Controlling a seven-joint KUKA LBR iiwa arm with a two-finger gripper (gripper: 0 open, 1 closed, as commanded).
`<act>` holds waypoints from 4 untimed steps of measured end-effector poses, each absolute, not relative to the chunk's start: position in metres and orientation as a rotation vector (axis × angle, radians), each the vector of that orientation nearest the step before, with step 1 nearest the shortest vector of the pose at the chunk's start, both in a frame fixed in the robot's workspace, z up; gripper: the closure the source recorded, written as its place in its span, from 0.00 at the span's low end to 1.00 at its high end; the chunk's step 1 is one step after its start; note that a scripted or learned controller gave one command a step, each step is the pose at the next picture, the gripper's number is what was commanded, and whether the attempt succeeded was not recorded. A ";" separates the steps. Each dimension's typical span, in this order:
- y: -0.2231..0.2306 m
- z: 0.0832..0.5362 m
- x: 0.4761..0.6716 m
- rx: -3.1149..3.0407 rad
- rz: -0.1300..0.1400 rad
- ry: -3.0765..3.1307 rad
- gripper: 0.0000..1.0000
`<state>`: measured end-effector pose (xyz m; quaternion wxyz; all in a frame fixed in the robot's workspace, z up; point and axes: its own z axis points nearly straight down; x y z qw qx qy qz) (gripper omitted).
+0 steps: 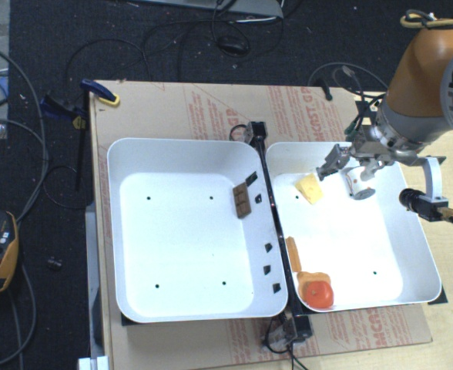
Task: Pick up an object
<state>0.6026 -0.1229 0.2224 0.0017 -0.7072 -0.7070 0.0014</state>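
In the right bin point(411, 245), my claw point(348, 169) hangs just beside the pale yellow block point(309, 189), which looks soft and wedge-like. The fingers stand apart and hold nothing, so I judge that the picking is not yet done; closing and lifting remain. Near the front wall lie a round, smooth red-orange ball point(317, 293) and a thin orange stick point(293, 254). A flat brown bar point(242, 200) rests in the left bin point(134, 206).

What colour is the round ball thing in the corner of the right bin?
The small round ball is red-orange, seen in the camera view, at the near left corner of the right white bin.
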 end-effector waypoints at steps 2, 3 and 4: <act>-0.117 0.165 0.608 -2.218 0.005 -2.219 0.00; -0.115 0.112 0.597 -2.219 0.005 -2.219 0.00; -0.115 0.091 0.597 -2.220 0.002 -2.221 0.00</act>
